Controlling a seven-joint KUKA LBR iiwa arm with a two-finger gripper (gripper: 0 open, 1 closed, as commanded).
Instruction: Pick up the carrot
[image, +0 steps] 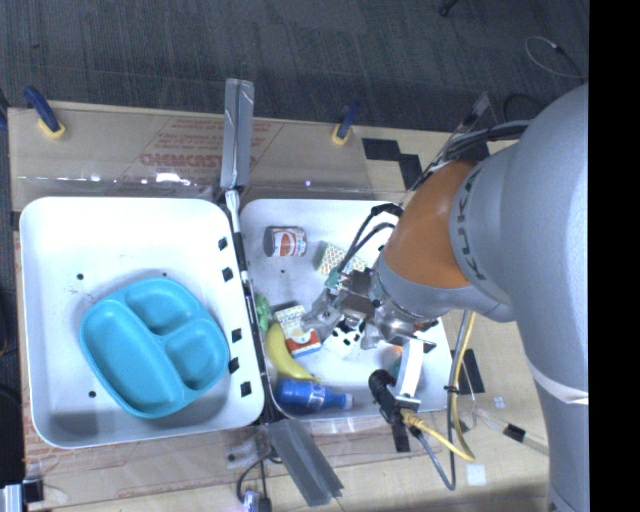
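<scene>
My gripper (333, 308) hangs low over the middle of the right bin (300, 215), reaching in from the right under the orange-banded wrist. It sits just above a small red-and-white box (297, 331) and a black-and-white dotted piece (346, 336). A small orange sliver (394, 350) peeks out beneath the wrist on the bin floor. It may be the carrot, and most of it is hidden by the arm. I see nothing clearly held.
The right bin also holds a red-and-white can (285, 241), a speckled green packet (331, 257), a banana (284, 356) and a blue bottle (311, 398). A blue divided plate (152, 345) lies in the left bin (60, 230). A raised divider (236, 260) separates the bins.
</scene>
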